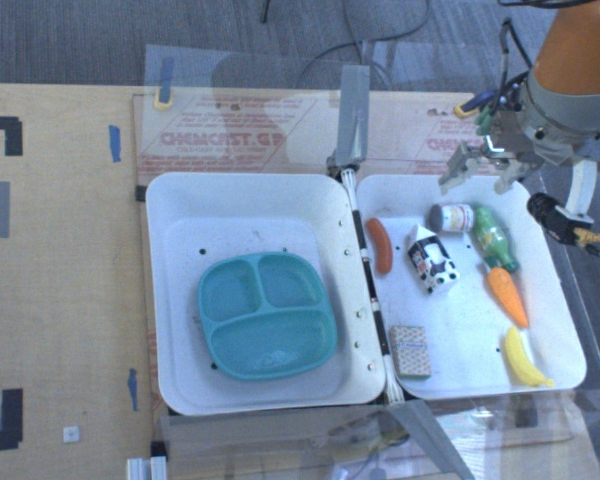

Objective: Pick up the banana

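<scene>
Here the gripper (483, 172) hangs above the far rim of the right bin (565, 268), at about one o'clock from that bin's middle, with its two pale fingers (458, 168) spread apart and nothing between them. The banana (524, 358) lies well apart from it, down at five o'clock in the same bin, close to the near right corner, untouched. Just above the banana, at about three o'clock, lies a carrot (507, 296), and above that a green bottle (494, 238) with a small can (452, 218) beside it at roughly twelve o'clock. A black-and-white cow toy (431, 260) sits near the bin's middle, a sausage (380, 245) lies at nine o'clock along the left wall, and a patterned block (412, 351) rests at seven o'clock. The left bin (170, 228) holds a teal divided plate (267, 314).
</scene>
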Controlling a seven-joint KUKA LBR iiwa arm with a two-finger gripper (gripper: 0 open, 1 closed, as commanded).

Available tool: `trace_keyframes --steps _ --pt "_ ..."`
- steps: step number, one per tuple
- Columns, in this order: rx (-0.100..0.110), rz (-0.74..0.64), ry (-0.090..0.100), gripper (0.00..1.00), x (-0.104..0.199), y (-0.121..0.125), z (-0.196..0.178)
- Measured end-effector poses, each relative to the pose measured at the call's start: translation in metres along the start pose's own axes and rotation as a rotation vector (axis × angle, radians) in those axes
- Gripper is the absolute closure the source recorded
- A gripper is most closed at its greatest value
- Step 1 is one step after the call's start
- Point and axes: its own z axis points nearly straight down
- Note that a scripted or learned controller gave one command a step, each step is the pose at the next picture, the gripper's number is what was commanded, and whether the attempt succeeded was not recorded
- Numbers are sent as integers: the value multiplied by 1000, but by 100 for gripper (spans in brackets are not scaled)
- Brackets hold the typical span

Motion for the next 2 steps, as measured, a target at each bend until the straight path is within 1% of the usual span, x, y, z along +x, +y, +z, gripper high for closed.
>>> trace_keyframes --steps 1,2 --pt "0 -111 0 0 -49 -58 52" --pt "0 -199 0 0 -37 -143 141"
